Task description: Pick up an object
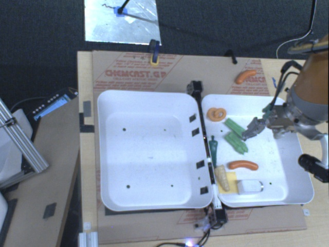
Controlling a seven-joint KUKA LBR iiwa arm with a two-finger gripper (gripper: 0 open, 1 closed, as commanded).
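hovering over the right bin [295, 187], the gripper [250, 131] sits just beside a green object [235, 136]; its state is unclear.

Even, bright light from overhead — both white bins [149, 138] look nearly washed out, with only faint shadows at their rims. The silvery sheet [122, 13] at the top throws a patchy glare. The picture is soft and grainy; the arm [308, 91] is slightly blurred.
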